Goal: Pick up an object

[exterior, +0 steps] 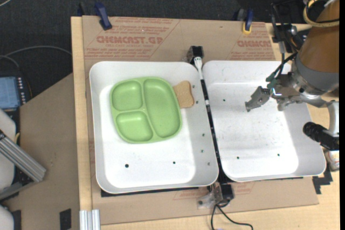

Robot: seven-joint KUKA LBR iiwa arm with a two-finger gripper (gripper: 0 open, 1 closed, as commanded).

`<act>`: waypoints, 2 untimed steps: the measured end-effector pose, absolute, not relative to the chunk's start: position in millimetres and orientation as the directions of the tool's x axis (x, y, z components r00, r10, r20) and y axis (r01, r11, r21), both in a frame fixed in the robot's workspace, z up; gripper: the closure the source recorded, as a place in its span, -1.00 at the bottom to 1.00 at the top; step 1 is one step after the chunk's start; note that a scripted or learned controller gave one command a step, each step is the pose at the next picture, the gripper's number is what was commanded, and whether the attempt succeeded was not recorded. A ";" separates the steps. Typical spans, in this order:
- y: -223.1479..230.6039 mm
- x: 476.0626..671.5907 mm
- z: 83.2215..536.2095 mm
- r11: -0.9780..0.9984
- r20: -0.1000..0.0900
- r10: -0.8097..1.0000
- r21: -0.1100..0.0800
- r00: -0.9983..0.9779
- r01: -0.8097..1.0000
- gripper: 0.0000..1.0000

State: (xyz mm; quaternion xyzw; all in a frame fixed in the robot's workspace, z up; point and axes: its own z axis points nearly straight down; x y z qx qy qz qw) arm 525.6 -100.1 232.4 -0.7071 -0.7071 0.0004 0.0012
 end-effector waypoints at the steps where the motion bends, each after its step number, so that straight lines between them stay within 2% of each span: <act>1: -100.1 526.3 243.1 0.000 0.000 1.000 0.001 0.000 1.000 1.00; 2: -104.9 534.7 412.6 0.002 -0.005 1.000 0.023 -0.002 1.000 1.00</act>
